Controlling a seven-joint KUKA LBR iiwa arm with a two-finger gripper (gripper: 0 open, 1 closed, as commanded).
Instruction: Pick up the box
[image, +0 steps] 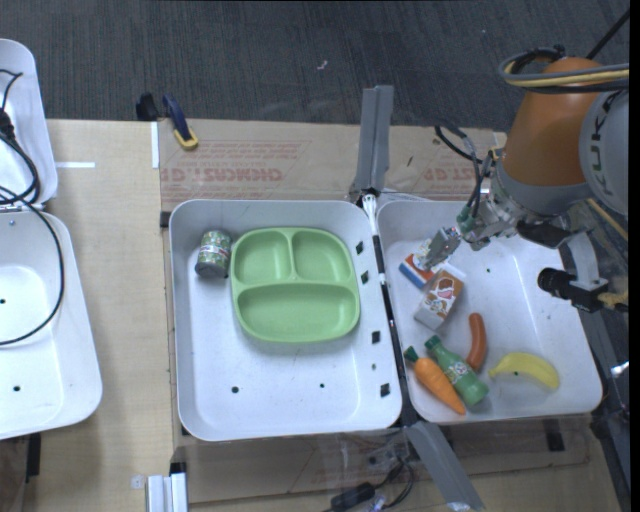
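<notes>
The box (439, 298) lay tilted in the right bin (520, 262), with a red-and-blue packet (417, 268) touching its upper side. The tool (447, 243) hung just above the box; how far it was open could not be told, and nothing showed in its grip. Below the box lay a sausage (477, 341), a bottle (458, 371), a carrot (439, 385) and a banana (526, 369). A grasp might catch the packet instead, or the slanted box might slip aside. Left of the box, the other bin (200, 380) held a green tray (294, 284) and a can (212, 253).
</notes>
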